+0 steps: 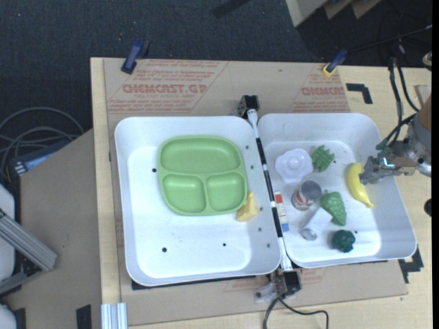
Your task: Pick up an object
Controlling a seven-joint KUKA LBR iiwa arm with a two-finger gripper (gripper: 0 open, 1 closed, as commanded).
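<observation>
Claw (pixel 374 170) hangs just beside the banana (pixel 357 184) in the right bin (pixel 394 235), its state impossible to tell.

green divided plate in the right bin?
No, the green divided plate lies in the left bin; the right bin holds the banana and other small items.

- In the left white bin (pixel 137 184), we find bare floor from six to nine o'clock of the green three-compartment plastic plate (pixel 203 175).
- A small yellow wedge (pixel 247 209) touches that plate at four o'clock.
- In the right white bin (pixel 394 214), the yellow plastic banana (pixel 358 184), green leafy pieces (pixel 334 206) and metal can (pixel 305 196) crowd the middle.
</observation>
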